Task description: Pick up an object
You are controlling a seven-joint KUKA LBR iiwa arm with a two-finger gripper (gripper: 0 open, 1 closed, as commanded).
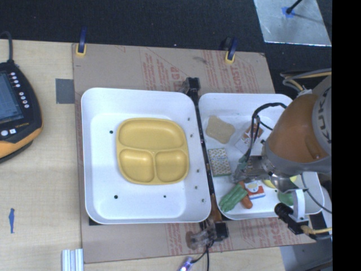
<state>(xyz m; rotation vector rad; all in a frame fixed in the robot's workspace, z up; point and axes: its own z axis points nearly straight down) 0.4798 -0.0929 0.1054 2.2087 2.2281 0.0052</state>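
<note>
The things to pick from lie in the right bin (225,99). Near its front edge a green toy (232,198) lies at a slant, with a small orange piece (247,202) touching its right end and a little red, white and blue card (256,191) just beside that. Further back sit a patterned square pad (219,161) and a tan sponge-like block (220,129), close together along the bin's left wall.

The hand (249,174) hangs low over the front group, just above the card and the green toy. From here I cannot tell how it is set; the grey arm (299,134) with its orange band covers it.

In the left bin (96,151) a yellow divided plate (152,150) rests in the middle. Both bins sit on a cardboard sheet (141,66) on the counter (39,208), and a control tablet (16,109) lies at the far left.
</note>
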